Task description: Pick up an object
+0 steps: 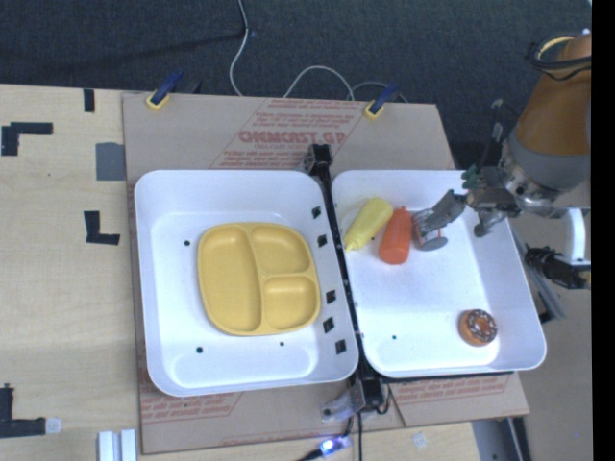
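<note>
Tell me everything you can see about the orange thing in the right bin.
The orange object is a smooth, rounded, carrot-like piece, plastic-looking, lying on its side in the upper left part of the right bin. Its left side is against the yellow object. The pincer sits right beside its right edge; contact cannot be told.

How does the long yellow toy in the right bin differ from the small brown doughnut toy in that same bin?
The long yellow toy is elongated and plain yellow; the small brown doughnut toy is round, ringed and speckled. The yellow toy lies at the bin's far left, touching an orange toy; the doughnut sits alone near the near right corner. Both rest on the right white bin floor.
</note>
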Robot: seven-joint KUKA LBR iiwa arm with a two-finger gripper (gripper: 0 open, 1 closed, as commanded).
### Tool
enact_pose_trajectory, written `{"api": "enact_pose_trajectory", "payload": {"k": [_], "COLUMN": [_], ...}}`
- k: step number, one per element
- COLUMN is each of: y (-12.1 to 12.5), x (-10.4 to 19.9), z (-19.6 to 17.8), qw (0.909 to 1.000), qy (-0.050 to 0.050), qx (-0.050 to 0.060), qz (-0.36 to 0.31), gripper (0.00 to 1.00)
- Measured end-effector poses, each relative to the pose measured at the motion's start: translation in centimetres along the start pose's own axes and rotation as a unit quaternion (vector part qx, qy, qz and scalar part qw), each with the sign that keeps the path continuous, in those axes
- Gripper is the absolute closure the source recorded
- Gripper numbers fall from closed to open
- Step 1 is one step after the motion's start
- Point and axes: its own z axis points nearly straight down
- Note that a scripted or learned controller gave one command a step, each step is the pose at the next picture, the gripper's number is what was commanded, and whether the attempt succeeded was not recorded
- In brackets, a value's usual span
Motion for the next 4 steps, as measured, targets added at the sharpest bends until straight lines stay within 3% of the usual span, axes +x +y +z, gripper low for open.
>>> {"api": "enact_pose_trajectory", "payload": {"k": [1, 3, 4], "y": [0.2, 0.1, 0.2], "x": [0.1, 0.1, 0.2], "z": [-0.8, 11.9, 15.8], "qw": [1.0, 1.0, 1.0], "qy": [-0.001, -0.001, -0.001], "qx": [-0.006, -0.005, -0.007], "qz": [-0.002, -0.002, -0.002], "gripper": [0.0, 0.0, 0.0]}}
